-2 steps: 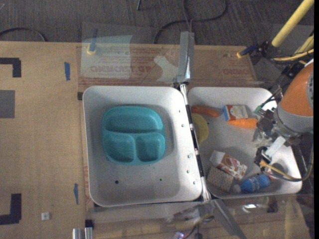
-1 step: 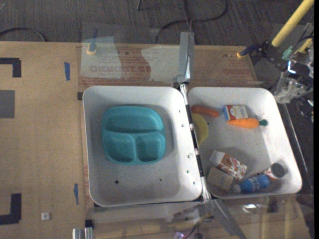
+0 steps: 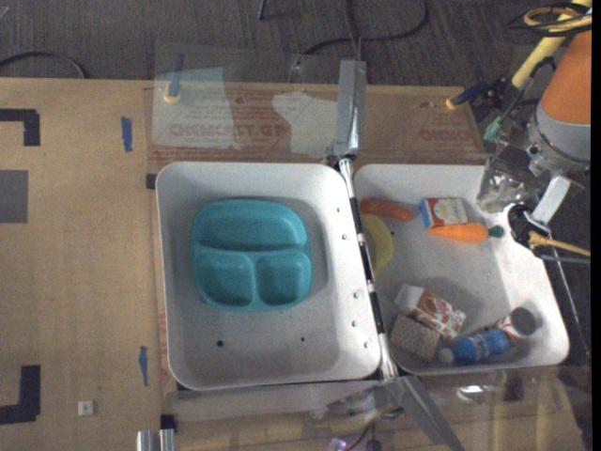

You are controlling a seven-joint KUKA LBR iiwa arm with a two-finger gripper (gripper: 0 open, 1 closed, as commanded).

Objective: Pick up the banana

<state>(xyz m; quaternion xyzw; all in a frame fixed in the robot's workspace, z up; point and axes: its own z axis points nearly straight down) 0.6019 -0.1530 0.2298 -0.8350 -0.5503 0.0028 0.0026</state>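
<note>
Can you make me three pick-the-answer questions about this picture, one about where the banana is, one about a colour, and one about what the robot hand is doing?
1. Where is the banana?
A. On the teal tray
B. In the right bin, by its left wall
C. On the bench outside the bins

2. What colour is the divided tray in the left bin?
A. Teal
B. Red
C. Black

3. Where is the gripper?
A. Over the left bin
B. Touching the banana
C. At the right bin's upper right edge, far from the banana

Answers: 1 B, the yellow shape lies against the wall between the bins. 2 A, the tray is blue-green. 3 C, the gripper hangs by the far corner, with the carrot between it and the banana.
</note>
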